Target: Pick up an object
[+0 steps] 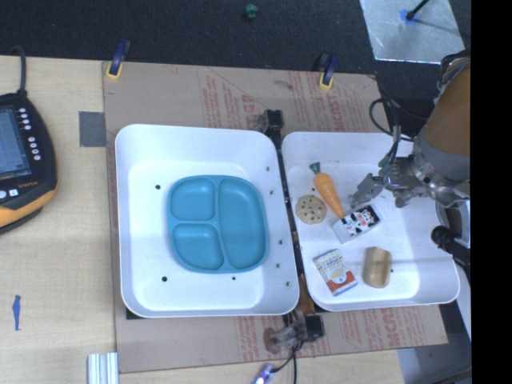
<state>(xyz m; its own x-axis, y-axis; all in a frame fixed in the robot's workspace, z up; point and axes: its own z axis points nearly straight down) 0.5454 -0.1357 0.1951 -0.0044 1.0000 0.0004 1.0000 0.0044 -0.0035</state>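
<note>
Blue plate [218,222], orange carrot [328,193], tan speckled cookie [310,208], poss. brown bread roll [377,266].

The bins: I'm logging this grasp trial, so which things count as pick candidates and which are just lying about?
Job in hand:
- gripper
- carrot
- cookie
- black-and-white card box
- small carton
- tan roll

Lying about:
- blue divided plate in the left bin
- pendant on the bench
- blue clamps

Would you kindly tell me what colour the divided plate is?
Light blue; the plate shows clearly in the camera view.
</note>
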